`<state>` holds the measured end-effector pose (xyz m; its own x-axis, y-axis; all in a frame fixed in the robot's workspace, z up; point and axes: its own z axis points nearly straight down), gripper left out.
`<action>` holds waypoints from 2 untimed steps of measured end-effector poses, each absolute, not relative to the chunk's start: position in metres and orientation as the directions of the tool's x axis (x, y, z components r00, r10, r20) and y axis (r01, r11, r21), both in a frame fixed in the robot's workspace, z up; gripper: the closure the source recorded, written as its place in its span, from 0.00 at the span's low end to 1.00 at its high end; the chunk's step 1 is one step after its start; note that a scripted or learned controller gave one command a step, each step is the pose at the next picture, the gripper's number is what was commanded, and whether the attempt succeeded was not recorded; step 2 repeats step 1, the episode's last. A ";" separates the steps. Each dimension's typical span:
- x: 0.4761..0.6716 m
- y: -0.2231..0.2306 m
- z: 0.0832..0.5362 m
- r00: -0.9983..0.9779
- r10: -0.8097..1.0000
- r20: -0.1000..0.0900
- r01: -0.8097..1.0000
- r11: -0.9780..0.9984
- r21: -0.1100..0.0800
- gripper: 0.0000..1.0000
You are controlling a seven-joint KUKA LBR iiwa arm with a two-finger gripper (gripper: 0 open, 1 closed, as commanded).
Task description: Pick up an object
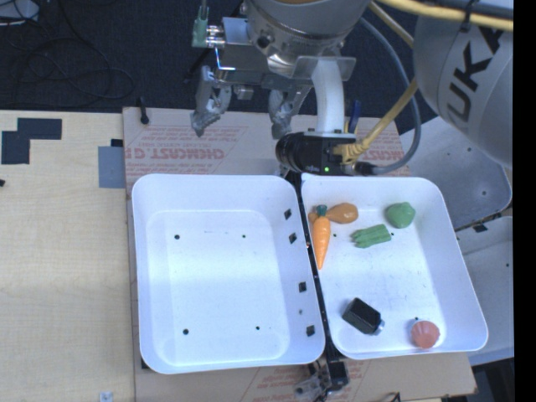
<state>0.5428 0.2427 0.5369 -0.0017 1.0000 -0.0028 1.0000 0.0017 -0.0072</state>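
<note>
My gripper (pixel 239 129) hangs high above the back edge of the left bin (pixel 151 195), over the cardboard sheet; it is open and nothing sits between its fingers (pixel 201 115). The task's objects all lie in the right bin (pixel 456 249). An orange carrot (pixel 320 239) rests by the bin's left wall, with an orange lump (pixel 342 213) touching its top. A round green piece (pixel 400 214) and a long green piece (pixel 370 236) lie at the back. A black block (pixel 363 316) and a pinkish-red ball (pixel 425 333) sit near the front.
The two white bins meet at a dark divider (pixel 306 258) with clips. Brown cardboard (pixel 167 145) lies behind the bins, with a pale wooden benchtop (pixel 59 249) to the left. The arm's grey body (pixel 469 65) looms over the back right.
</note>
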 end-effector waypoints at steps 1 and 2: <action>0.529 0.243 0.537 -0.002 1.000 -0.003 1.000 0.002 -0.007 0.00; 0.529 0.243 0.537 -0.002 1.000 -0.003 1.000 0.002 -0.007 0.00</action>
